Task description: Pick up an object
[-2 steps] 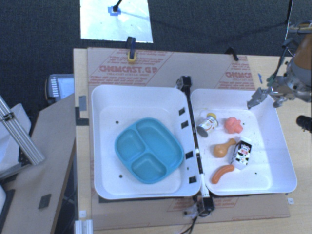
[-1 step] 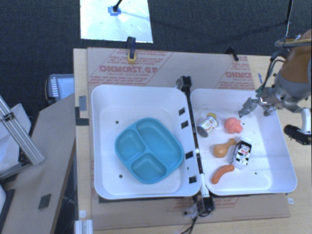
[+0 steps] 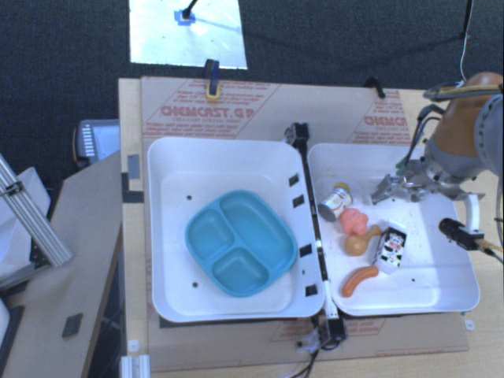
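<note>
Grey pincer [image 3: 391, 189] hung at right of frame over the right bin [image 3: 441, 294], spread and gripping nothing; just left lay a can [image 3: 335, 202], pink toy [image 3: 353, 221], carton [image 3: 391, 250] and sausage [image 3: 360, 280]

The gripper [image 3: 391, 189] hung over the right bin [image 3: 441, 290], toward two o'clock. A can [image 3: 335, 201], pink toy [image 3: 353, 221], carton [image 3: 390, 250] and sausage [image 3: 360, 279] lay below. A blue plate [image 3: 240, 242] filled the left bin [image 3: 169, 211].
</note>
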Motion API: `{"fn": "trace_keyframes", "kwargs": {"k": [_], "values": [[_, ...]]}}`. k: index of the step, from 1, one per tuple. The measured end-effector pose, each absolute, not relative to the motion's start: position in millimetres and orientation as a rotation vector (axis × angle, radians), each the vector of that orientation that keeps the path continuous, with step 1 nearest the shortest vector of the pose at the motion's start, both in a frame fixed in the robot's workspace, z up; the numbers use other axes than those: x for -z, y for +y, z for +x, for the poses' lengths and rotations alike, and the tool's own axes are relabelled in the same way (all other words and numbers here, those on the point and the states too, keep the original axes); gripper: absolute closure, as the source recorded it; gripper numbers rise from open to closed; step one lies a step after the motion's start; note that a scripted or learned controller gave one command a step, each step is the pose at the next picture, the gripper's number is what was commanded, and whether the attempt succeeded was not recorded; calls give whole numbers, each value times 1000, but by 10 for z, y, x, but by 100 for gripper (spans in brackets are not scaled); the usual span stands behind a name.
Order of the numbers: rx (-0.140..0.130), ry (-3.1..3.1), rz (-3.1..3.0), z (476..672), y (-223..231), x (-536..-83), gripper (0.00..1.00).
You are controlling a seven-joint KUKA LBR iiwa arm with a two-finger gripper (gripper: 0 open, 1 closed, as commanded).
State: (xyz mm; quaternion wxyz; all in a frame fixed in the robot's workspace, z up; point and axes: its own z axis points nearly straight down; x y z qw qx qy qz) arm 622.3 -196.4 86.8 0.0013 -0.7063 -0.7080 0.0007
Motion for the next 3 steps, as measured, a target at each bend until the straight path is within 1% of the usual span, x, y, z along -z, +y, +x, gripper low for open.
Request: {"fn": "trace_keyframes", "kwargs": {"k": [1, 2, 3], "values": [[1, -2226, -2219, 6232, -1962, -850, 0], [4, -2231, -2220, 6246, -1963, -967, 100], [6, -2232, -2220, 6338, -1945, -1438, 100]]}}
